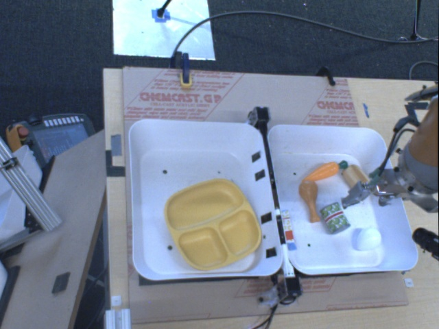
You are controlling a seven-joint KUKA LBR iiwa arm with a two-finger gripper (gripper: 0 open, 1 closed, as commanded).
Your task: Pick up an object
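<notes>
The right bin (322, 134) holds several small objects. An orange carrot (322, 172) lies near its middle, with a tan cylinder (354, 175) just to its right. Below the carrot is a brown drumstick-shaped piece (310, 199). A green labelled can (335, 218) lies tilted beside it, and a white ball (367, 238) rests towards the front right corner. My gripper (357, 195) reaches in from the right, low over the bin. It sits just right of the can and below the tan cylinder. Nothing shows as held.
The left bin (192, 134) contains a yellow divided plate (212, 221). A black divider with clips (269, 184) runs between the bins. A cardboard sheet (226, 94) lies under both. A grey side table (55, 211) stands at the left.
</notes>
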